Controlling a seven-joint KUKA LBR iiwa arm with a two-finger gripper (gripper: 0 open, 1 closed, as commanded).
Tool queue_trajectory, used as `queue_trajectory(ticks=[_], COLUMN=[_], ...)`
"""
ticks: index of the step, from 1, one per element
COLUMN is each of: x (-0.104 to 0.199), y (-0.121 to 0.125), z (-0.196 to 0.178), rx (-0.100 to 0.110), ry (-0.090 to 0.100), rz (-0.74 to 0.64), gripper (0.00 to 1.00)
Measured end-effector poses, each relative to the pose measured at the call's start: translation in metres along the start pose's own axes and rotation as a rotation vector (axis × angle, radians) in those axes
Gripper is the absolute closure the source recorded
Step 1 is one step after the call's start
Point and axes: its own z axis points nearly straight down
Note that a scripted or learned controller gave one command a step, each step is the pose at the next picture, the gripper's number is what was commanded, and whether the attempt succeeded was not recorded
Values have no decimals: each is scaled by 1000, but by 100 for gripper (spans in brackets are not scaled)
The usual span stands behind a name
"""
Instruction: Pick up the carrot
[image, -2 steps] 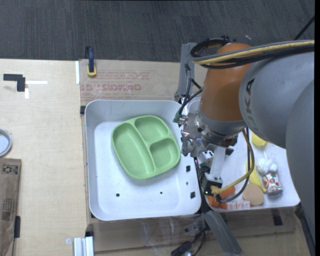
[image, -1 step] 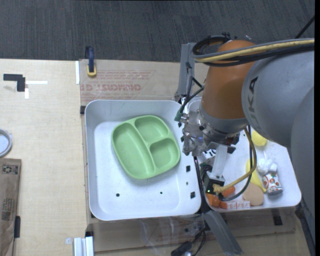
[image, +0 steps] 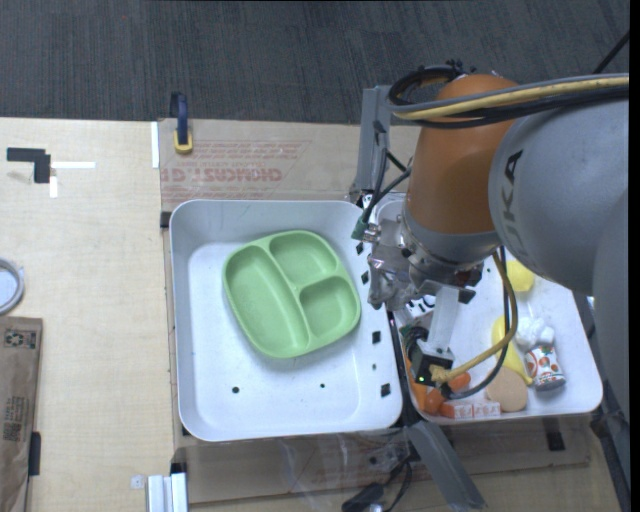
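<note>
Floor: dark grey carpet (image: 200, 50) runs across the top of the frame.
Desk: the pale wood desk (image: 80, 250) takes up the left side. A brown cardboard sheet (image: 240, 160) with red print lies on it, just above the left bin.
Left bin: the white left bin (image: 280, 400) sits at the centre of the frame. It holds a green divided plate (image: 290, 290) with three compartments, lying askew in the upper half of the bin.
Right bin: the right bin (image: 575, 398) is just beside the left one, at the right of the frame, largely covered by the arm.
Arm: the grey arm (image: 560, 170) with its orange band (image: 450, 150) comes in from the right and points down over the left part of the right bin, close to the wall between the bins.
Grip state: cannot tell whether it is open or closed (the wrist covers that part).
Carrot: the orange carrot (image: 432, 398) lies in the lower left corner of the right bin, lower centre-right of the frame, just below the arm's end and partly hidden by it.
Neighbours: a beige round piece (image: 512, 395) lies near the carrot on its right. A small bottle (image: 545, 366) with a red and white label is further right, and a yellow item (image: 521, 276) is higher up.
Desk oddments: a blue-handled clamp (image: 180, 120) stands at upper left, and a brown paper bag (image: 20, 400) at lower left.
</note>
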Motion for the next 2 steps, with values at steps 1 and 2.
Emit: queue_trajectory(ticks=[1,2], x=[34,39], y=[9,119], z=[59,32], rx=[-21,-21], ry=[16,19], rz=[-455,-136], gripper=[100,100])
